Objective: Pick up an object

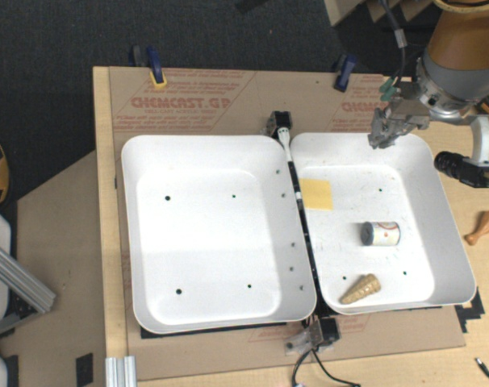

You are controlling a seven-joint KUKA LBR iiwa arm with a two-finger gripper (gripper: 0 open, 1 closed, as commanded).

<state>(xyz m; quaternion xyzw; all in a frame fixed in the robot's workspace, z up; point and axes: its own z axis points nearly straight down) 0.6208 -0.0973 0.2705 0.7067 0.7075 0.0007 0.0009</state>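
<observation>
In the right bin (438,216) lie three things: a flat yellow square (316,194) near its left wall, a small white can with a dark lid (380,234) on its side in the middle, and a tan cone (360,289) near the front edge. My gripper (384,138) hangs over the bin's far rim, above and well behind the can. Nothing shows between its fingertips.
The left bin (148,216) sits beside the right one on a brown board (196,95). Blue clamps (154,63) (344,71) hold the board's far edge. Black brackets (280,124) join the bins. Cables and a black fixture (462,168) lie to the right.
</observation>
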